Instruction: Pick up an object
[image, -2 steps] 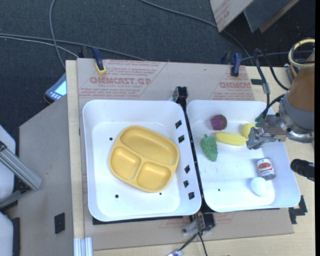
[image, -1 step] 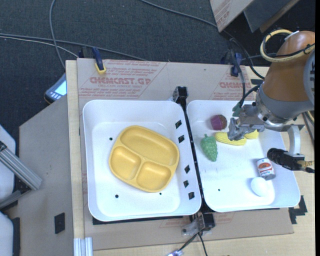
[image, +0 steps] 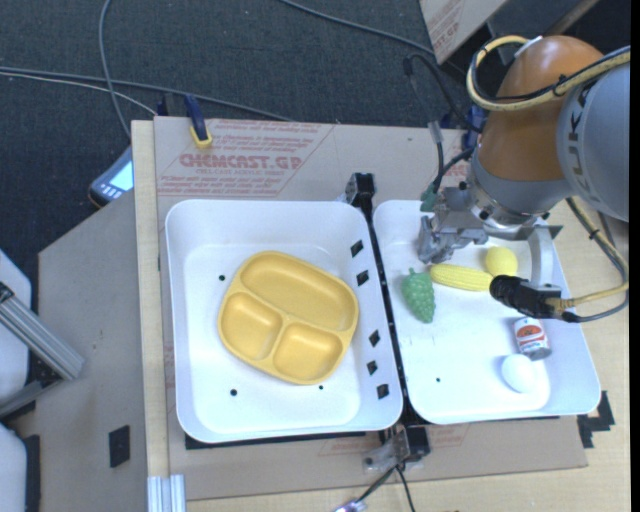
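Tool of mine (image: 440, 243), finger state I cannot tell, poised in the right bin (image: 575, 385) just above the corn cob (image: 462, 277) beside the green grapes (image: 420, 296); crowding there may, I judge, cause a glancing miss.

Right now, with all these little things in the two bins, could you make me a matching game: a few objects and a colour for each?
Things:
1. divided plate
2. grapes
3. egg
4. small can

Colours:
A. white
B. red label, silver top
C. yellow
D. green

Pairs: 1-C, 2-D, 3-A, 4-B
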